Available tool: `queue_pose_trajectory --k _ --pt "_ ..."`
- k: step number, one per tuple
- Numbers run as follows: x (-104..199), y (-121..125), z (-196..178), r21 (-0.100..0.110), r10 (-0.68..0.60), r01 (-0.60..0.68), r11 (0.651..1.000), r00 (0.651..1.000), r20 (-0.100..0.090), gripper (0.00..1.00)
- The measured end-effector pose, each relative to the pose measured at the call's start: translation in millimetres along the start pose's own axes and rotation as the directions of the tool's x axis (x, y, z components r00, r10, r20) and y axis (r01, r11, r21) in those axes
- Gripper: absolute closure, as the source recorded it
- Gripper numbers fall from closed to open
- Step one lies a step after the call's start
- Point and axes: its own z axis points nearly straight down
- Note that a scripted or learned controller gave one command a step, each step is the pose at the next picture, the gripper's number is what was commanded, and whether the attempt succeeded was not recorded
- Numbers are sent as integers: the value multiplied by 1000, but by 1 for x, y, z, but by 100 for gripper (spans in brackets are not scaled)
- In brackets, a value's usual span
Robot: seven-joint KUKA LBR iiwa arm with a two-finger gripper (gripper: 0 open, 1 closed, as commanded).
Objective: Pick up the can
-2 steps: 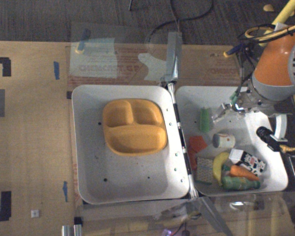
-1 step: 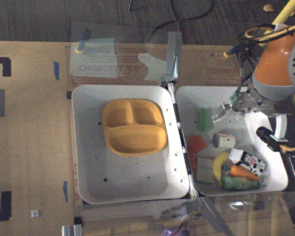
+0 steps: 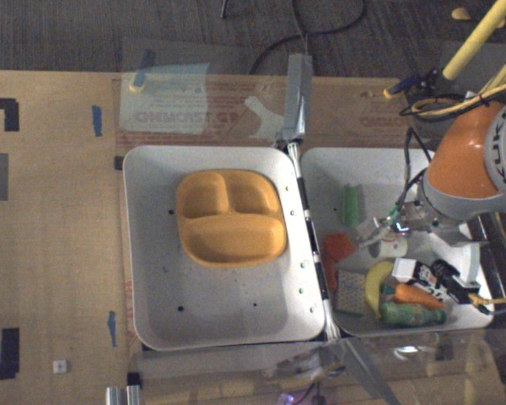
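Grey arm with orange band enters from right; gripper (image 3: 386,230) hangs over right white bin (image 3: 320,171), finger state unclear. Green cylindrical can (image 3: 352,205) lies just left of it, apart. Banana, carrot, green bottle (image 3: 411,314) are clustered lower right. Orange moulded sectioned plastic tray (image 3: 230,218) sits in left bin (image 3: 152,251).

— Where does the camera sit?
— Fixed above the bench (image 3: 51,226), looking down at a slant, far enough to take in both white bins (image 3: 143,251).
— And the arm (image 3: 468,163)?
— It enters from the right.
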Motion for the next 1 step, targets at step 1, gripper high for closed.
queue_pose_trajectory --k 1 --pt "-3 0 -10 -3 5 -5 1000 1000 1 100"
